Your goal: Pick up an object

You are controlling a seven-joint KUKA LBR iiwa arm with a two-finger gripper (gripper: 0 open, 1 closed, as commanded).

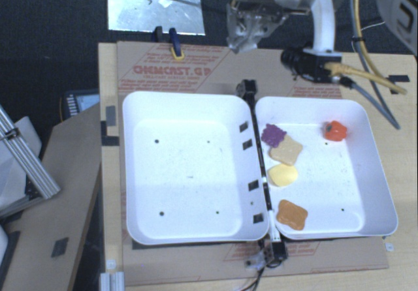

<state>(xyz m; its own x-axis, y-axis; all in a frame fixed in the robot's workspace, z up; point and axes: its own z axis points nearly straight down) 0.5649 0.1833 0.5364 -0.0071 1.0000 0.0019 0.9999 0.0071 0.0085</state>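
Nearest the lens, a flat orange-brown waffle-shaped toy (pixel 292 214) lies in the right white bin (pixel 375 172), well below the claw (pixel 243 40). It looks light, stiff and thin, best pinched across its short edges. Whether the claw is spread or closed I cannot tell.

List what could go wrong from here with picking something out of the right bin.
1. The purple piece, tan piece and yellow piece lie packed together, so a grasp may catch two or nudge a neighbour.
2. They and the orange-brown piece sit close to the right bin wall by the divider, which may block the gripper.
3. The small red-orange piece looks rounded and may slip away.
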